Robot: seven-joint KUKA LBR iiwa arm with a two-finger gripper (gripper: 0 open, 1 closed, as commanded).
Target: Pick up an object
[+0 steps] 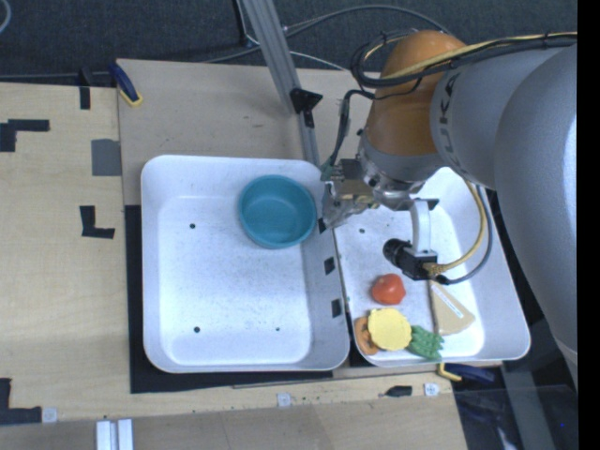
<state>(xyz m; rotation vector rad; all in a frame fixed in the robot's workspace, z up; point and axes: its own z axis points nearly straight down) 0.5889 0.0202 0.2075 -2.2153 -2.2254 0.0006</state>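
A blue bowl [277, 211] stands upright in the far right corner of the left bin [187, 279]. In the right bin [502, 331], near its front edge, lie a red tomato-like ball [388, 290], a yellow round piece [388, 329], a green leafy piece [426, 343], a tan wedge [452, 313] and a small orange piece [362, 337]. My gripper [336, 204] hangs over the divide between the two bins, just right of the bowl's rim. I see nothing held in it.
The grey arm with its orange band [412, 101] covers the far part of the right bin. A black fitting on a yellow cable [409, 255] hangs above the tomato-like ball. A metal pole [277, 54] slants in from the top.
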